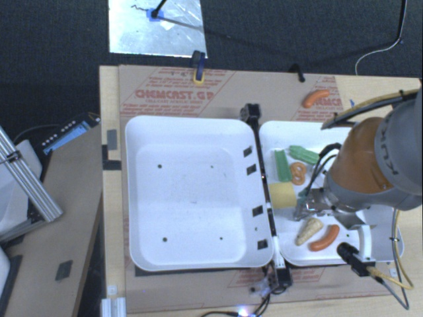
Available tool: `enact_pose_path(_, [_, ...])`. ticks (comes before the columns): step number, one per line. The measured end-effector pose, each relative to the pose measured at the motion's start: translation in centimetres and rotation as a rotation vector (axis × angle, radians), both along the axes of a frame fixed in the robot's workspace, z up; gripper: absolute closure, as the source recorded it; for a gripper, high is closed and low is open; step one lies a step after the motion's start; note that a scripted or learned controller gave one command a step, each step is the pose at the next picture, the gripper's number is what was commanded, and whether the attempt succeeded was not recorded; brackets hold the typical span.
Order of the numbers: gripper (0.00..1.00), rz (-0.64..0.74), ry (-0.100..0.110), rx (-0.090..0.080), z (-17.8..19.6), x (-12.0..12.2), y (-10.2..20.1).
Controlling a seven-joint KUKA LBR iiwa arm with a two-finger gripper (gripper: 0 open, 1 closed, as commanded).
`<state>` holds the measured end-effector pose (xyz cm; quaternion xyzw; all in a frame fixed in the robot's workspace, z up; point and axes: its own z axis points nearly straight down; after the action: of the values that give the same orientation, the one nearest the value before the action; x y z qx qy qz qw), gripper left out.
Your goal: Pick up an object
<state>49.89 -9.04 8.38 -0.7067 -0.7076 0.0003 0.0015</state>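
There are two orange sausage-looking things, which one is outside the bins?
The sausage lying on the brown board behind the right bin, near the picture's top right. The other sausage lies inside that bin at its front, beside the cream cone-shaped piece.

Two white bins are seen side by side on the bench (165, 88). In the right bin (277, 137), a yellow block (283, 195), green pieces (294, 158), a pretzel (298, 172), a cream cone (308, 230) and an orange sausage (324, 238) are spotted. The claw (309, 207) is parked just above the cone. Another sausage (316, 98) is left on the bench beyond that bin.
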Motion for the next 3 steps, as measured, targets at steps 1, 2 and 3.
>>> enact_pose_path(1, [1.00, 0.012, -0.018, -0.001, 10.7, 7.7, 6.8])
enact_pose_path(2, [1.00, 0.010, -0.010, -0.001, 10.1, 13.6, 13.4])
enact_pose_path(3, [1.00, 0.014, -0.011, 0.005, 19.7, 10.0, 25.1])
